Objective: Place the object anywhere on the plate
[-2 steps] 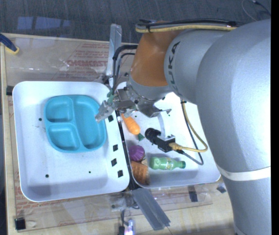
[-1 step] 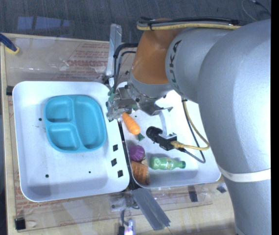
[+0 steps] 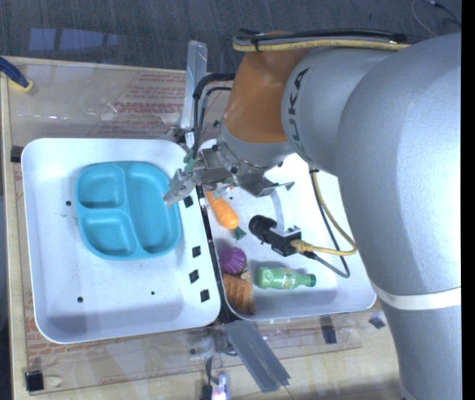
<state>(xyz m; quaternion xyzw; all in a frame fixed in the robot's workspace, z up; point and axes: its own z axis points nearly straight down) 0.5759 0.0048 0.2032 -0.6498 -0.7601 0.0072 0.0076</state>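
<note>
Light-blue plastic three-compartment plate (image 3: 129,209) lies flat in the left white bin. Small orange carrot-shaped toy (image 3: 222,210) lies tilted in the right bin, just beside the shared bin edge.

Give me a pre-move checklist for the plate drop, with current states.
1. Plate sits flat in the left bin: ok.
2. All three plate compartments free to receive: ok.
3. Pincer over the plate's right edge, near the divider between bins: ok.
4. Object held in the pincer: cannot tell, nothing clearly seen between the tips.
5. Carrot, purple item, green bottle and brown item lie in the right bin, none on the plate: not ok for task done.
6. Yellow cable hanging over the right bin, snag risk: cannot tell.
</note>
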